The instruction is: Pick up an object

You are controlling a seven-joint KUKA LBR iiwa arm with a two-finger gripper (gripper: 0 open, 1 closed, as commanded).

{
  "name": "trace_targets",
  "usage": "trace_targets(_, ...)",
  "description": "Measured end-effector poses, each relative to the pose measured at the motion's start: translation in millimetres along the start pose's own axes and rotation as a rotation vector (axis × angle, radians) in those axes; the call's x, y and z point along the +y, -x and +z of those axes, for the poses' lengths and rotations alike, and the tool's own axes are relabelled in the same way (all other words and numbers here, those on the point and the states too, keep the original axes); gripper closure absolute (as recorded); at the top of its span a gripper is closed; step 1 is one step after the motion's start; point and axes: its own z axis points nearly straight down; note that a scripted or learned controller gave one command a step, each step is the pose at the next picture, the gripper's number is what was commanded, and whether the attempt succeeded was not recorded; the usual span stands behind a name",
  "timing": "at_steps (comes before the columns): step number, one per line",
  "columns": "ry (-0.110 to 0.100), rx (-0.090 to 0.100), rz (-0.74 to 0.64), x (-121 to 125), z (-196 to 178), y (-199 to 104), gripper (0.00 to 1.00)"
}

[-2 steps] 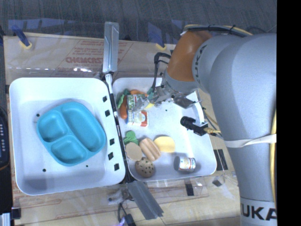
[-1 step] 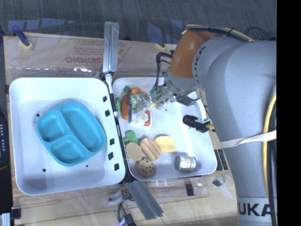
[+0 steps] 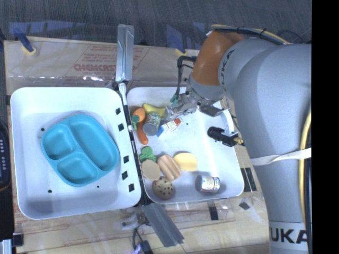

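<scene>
Two white bins sit side by side on the desk. The gripper (image 3: 177, 106) hangs low near the right bin's (image 3: 229, 157) far edge, just beside a small can (image 3: 152, 124) and a banana (image 3: 153, 109); whether its jaws are released or clenched, I cannot tell. A blue tray (image 3: 79, 149) lies in the left bin (image 3: 26, 142).

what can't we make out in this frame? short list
- Tool, camera view: too small and blurred to read its state or whether it touches the small can beside it.
- Small red and white item: too small to identify.
- Yellow piece: partly hidden by the tool and the can.
- Right bin: its right rim is covered by the arm.
</scene>
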Motion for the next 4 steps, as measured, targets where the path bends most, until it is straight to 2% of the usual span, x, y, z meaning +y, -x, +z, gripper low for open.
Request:
trace_targets(1, 0.044, -0.016, -0.105, 12.4, -39.2, -14.0, 1.0)
trace_targets(2, 0.042, -0.016, -0.105, 11.9, -38.2, -14.1, 0.0)
trace_targets(3, 0.05, -0.027, -0.231, 3.8, 3.8, -18.2, 0.0)
trace_targets(4, 0.047, -0.005, 0.428, 6.2, -9.4, 9.7, 0.0)
